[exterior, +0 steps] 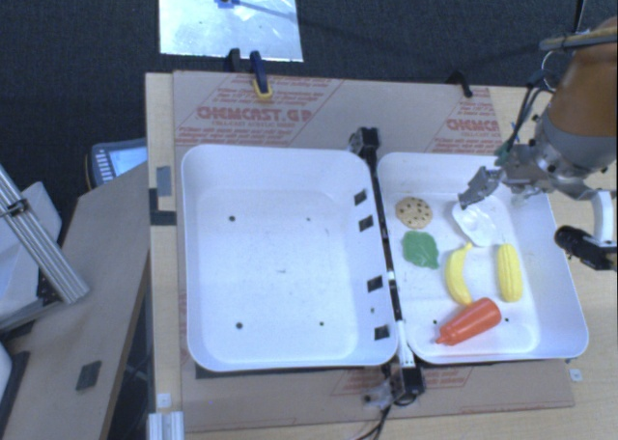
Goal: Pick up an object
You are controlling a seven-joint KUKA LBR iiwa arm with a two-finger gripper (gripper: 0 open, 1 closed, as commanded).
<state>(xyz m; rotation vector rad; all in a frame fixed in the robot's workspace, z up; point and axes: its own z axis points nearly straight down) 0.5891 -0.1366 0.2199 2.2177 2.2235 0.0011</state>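
The right bin (555,264) holds several toy foods. A tan cookie (413,211) lies near its left wall, with a green leaf (421,250) just below it. A yellow banana (458,274) and a yellow corn cob (508,272) lie side by side in the middle. An orange carrot (469,321) rests near the front. A white piece (477,224) lies toward the back. My gripper (488,187) hangs just above and behind the white piece, with nothing seen held in it.
The left bin (280,255) sits beside the right one, with a black clip strip (377,245) along the shared wall. The grey arm with its orange band (584,91) comes in from the upper right. A black bracket (584,247) juts in at the right rim.
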